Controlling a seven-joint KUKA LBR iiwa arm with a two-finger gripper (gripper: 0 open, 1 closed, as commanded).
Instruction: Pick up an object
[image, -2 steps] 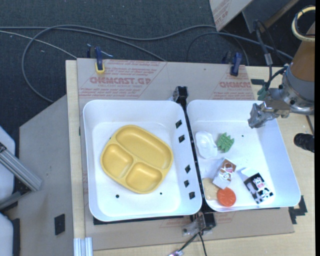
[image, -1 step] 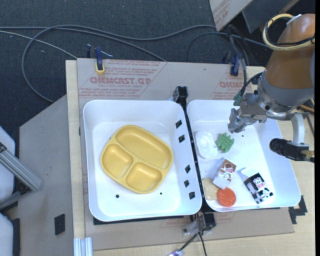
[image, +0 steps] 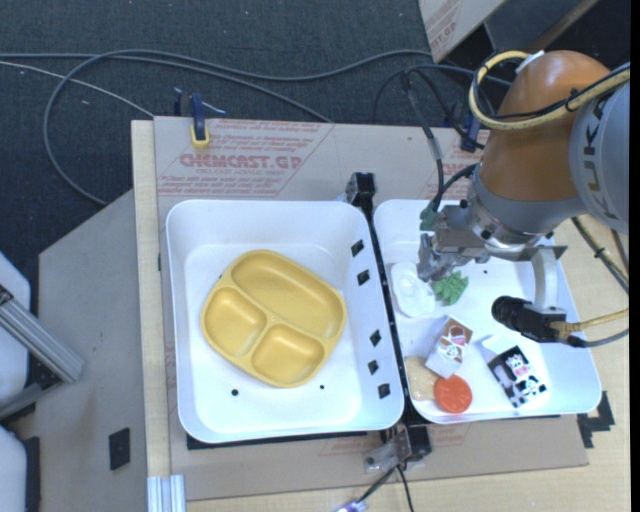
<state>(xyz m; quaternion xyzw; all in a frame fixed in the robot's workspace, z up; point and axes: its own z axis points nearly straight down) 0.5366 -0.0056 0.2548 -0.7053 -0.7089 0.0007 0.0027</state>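
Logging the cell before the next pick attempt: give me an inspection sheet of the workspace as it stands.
Surface: left bin and right bin, side by side on a brown board.
Job's things: in the right bin, green piece, small carton, orange disc, black-and-white item.
Clutter: yellow divided tray in the left bin.
Grippers: tool just above the green piece; no grasp seen.
Cables: thin cable looping over dark carpet.
Surroundings: cardboard box, blue clamp.

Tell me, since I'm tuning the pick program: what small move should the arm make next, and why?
Probably a short descent, nudged slightly toward the small green leafy object. The gripper hangs low in the right white bin, right beside that object and slightly to its left in the view. The orange disc lies farther off, so the green one looks like the nearest target.
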